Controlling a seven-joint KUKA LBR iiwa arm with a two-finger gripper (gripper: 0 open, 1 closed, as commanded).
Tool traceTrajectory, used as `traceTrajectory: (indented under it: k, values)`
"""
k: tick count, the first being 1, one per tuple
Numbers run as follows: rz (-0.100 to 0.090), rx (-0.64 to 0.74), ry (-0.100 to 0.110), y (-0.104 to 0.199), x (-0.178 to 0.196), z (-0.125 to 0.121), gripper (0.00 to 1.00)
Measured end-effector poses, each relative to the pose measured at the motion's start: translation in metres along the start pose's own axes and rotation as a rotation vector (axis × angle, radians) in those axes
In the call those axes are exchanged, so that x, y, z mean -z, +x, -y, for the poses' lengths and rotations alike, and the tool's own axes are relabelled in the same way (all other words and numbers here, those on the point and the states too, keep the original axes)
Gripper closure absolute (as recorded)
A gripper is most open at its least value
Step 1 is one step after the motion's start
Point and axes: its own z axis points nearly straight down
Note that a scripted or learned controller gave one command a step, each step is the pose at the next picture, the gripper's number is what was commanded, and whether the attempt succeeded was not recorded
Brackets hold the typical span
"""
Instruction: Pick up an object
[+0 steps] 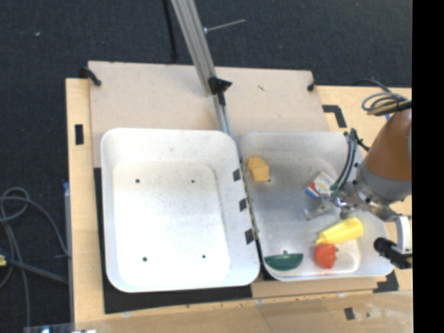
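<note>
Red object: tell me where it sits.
The red object lies in the right bin near its front edge, just below the yellow object and right of the green object.

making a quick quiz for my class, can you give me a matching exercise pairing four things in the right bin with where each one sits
Things:
1. tan sponge-like block
2. yellow plastic cylinder
3. red round object
4. dark green bowl-shaped piece

Places:
A. against the near rim, close to the divider between the bins
B. near the bin's near right corner, just below the yellow piece
C. far left part of the bin, by the divider
D. lying tilted, just in front of the gripper

Pairs: 1-C, 2-D, 3-B, 4-A
</note>
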Motion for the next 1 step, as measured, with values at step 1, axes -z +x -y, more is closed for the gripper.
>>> traceTrajectory:
  k: [1]
  values:
    - [0.002, -0.001, -0.003, -0.0019, -0.0138, 0.0003, 0.00]
